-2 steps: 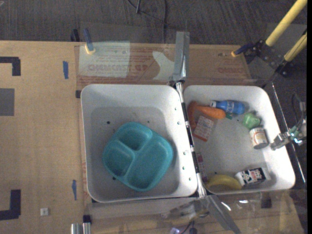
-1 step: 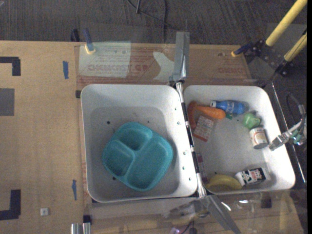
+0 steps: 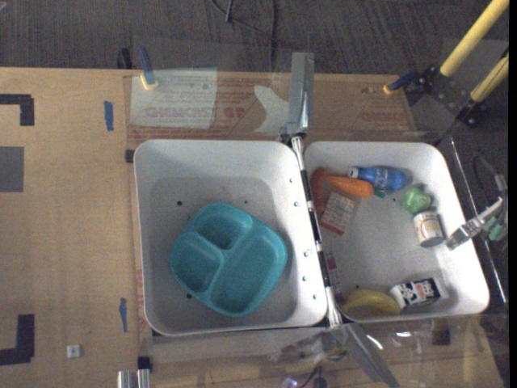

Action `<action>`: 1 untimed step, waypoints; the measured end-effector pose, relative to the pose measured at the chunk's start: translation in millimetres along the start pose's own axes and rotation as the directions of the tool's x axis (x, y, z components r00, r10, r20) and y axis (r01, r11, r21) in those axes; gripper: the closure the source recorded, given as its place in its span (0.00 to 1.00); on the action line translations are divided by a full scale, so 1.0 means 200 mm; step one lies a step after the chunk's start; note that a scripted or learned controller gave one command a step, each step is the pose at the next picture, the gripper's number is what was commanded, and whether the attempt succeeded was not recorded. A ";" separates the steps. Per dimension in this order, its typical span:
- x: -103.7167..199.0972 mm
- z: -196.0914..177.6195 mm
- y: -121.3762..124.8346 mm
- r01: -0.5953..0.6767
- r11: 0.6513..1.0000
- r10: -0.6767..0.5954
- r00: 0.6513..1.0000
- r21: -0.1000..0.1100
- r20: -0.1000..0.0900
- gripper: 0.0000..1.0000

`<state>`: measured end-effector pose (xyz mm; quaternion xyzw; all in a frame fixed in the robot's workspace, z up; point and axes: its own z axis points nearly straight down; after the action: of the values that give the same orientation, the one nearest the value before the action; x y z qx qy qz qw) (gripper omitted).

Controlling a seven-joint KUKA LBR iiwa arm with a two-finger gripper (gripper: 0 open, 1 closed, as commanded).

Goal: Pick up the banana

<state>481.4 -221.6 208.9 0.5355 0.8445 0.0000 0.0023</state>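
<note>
A yellow banana (image 3: pixel 371 301) lies at the near edge of the right-hand white bin (image 3: pixel 452 180), close to the divider between the bins, with a small black-and-white milk carton (image 3: pixel 418 292) just beside it. Farther back sit an orange carrot (image 3: pixel 347 186), a blue bottle (image 3: pixel 380 176), a green toy (image 3: pixel 417 198), a small can (image 3: pixel 428 227) and a flat packet (image 3: pixel 337 213). The left-hand bin (image 3: pixel 161 168) holds a teal divided plate (image 3: pixel 229 258). The gripper (image 3: pixel 475 225) hangs at the right bin's outer rim, well apart from the banana; whether it is open or closed cannot be told.
</note>
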 end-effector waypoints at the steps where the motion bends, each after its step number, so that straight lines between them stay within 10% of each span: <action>1: 0.01 -0.04 0.04 0.188 0.982 -0.188 0.982 -0.002 0.002 1.00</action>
<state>487.4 -216.4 217.6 0.4532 0.8914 0.0001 0.0034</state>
